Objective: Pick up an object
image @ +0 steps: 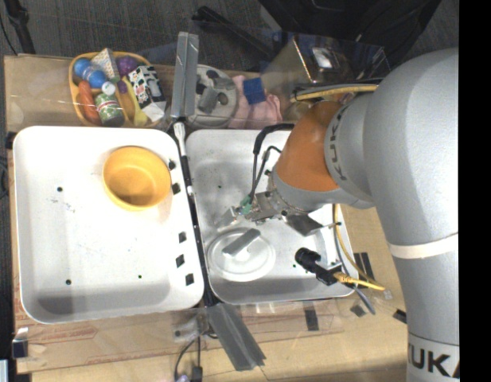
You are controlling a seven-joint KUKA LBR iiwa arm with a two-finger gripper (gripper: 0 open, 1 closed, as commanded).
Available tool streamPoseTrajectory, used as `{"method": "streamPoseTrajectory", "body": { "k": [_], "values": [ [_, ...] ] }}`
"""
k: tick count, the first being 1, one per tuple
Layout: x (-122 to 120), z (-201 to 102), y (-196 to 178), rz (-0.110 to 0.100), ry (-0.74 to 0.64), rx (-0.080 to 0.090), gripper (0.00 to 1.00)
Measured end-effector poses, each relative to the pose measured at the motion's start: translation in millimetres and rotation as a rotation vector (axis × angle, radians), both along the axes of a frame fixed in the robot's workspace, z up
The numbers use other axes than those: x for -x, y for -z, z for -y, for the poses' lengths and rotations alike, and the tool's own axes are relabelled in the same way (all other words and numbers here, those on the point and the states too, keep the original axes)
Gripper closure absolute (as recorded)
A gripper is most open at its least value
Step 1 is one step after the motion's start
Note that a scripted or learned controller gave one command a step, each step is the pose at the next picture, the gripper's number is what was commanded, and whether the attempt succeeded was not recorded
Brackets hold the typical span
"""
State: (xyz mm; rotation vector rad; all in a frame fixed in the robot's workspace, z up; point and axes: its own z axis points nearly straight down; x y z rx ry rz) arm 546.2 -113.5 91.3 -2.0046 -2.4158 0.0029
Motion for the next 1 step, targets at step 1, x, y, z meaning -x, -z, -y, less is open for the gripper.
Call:
{"method": "streamPoseTrajectory", "body": {
  "k": [1],
  "values": [
    [16.2,-11.5,0.7,-0.002,-0.047,-0.002,0.00]
  ]
}}
